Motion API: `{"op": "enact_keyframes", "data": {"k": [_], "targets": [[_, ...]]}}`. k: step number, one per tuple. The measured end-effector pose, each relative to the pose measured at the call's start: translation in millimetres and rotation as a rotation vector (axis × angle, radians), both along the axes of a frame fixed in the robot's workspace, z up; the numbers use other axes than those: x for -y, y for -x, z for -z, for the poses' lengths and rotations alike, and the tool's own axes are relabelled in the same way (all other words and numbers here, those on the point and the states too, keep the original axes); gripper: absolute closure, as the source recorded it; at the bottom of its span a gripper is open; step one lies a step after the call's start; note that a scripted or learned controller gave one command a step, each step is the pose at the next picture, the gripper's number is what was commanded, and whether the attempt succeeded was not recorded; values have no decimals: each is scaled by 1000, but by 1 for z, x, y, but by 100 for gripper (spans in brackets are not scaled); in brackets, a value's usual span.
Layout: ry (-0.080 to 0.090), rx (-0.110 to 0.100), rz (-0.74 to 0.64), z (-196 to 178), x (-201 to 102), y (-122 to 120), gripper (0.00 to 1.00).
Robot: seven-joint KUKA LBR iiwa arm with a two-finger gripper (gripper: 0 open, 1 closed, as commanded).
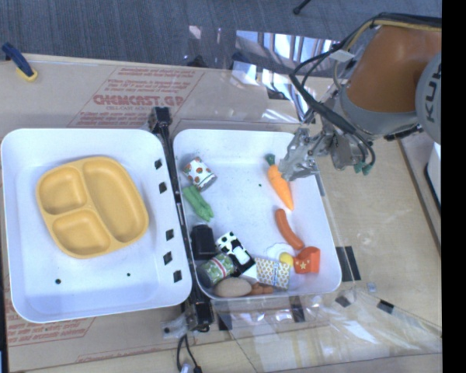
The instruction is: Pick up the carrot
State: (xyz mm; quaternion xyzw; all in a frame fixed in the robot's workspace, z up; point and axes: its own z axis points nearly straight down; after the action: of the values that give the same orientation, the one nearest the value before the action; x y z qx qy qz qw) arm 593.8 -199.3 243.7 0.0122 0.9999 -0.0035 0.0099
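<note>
- Looking down at the bench, you see two shallow white bins side by side: the left white bin (15, 208) holds a yellow plastic plate with three parts (91, 205), and the right white bin (241, 142) holds the toys.
- The small orange toy carrot with a green top (279, 185) lies flat near the right wall of the right bin, its green end up and its point down toward you. It lies apart from the other toys, so I think it is easy to reach.
- The grey two-finger gripper (293, 168) hangs at the carrot's top end, just beside it on the right. It may be touching the carrot, but you cannot be sure.
- You cannot tell if it is spread or pressed together; it is too small and blurred.
- The carrot is on the bin floor, so it does not look lifted yet.
- Most other toys sit in a heap at the near end of the bin. A long orange-red toy sausage (289, 229) lies just below the carrot, so watch you don't grab that one.
</note>
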Motion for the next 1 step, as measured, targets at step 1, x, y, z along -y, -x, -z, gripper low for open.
{"op": "enact_keyframes", "data": {"k": [1], "targets": [[-7, -16, 26, 142, 11, 95, 100]]}}
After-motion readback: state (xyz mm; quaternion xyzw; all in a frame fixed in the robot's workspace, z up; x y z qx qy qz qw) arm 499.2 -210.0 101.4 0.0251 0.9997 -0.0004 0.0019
